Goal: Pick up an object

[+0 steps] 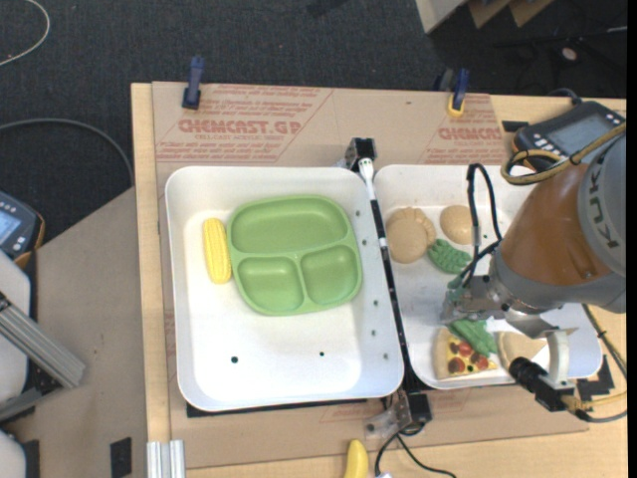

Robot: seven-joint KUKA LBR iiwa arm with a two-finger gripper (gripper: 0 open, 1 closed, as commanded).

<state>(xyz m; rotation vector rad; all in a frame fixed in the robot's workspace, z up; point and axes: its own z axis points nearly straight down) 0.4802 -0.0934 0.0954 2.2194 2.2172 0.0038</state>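
The arm's wrist hangs over the right bin (418, 177), and the gripper (464, 305) reaches down into its middle. A green leafy toy (448, 257) lies just above the gripper, and another green piece (475, 335) lies just below it. A pizza slice toy (463, 355) rests at the bin's front. Two tan round toys, the left bread roll (408, 235) and the right bread roll (457, 223), sit at the back of the bin. The arm hides the right part of this bin.
The left bin (199, 317) holds a green divided plate (294, 253) and a yellow corn cob (215, 249) at the plate's left. A black divider strip (378, 257) runs between the bins. Clamps hold the cardboard base at the back.
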